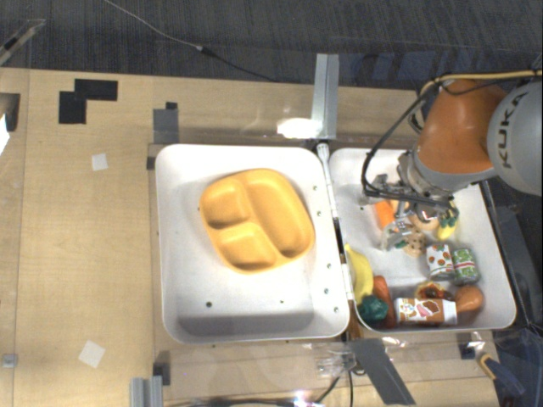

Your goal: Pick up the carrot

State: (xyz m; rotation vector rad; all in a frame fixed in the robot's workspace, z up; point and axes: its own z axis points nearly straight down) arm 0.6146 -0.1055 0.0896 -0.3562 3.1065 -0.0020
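Lettering is showing on the arm (509, 134): large dark capitals on its grey casing at the right edge, reading "KU" with a third letter cut off by the frame, running vertically. The small carton (452, 262) in the right bin (501, 253) is carrying red and green printing, too small to read. The bottle (427, 310) lying along that bin's front edge is wearing a white label with red marks, also illegible. No other text, numbers or signs are reading clearly anywhere on the worktop (76, 253).
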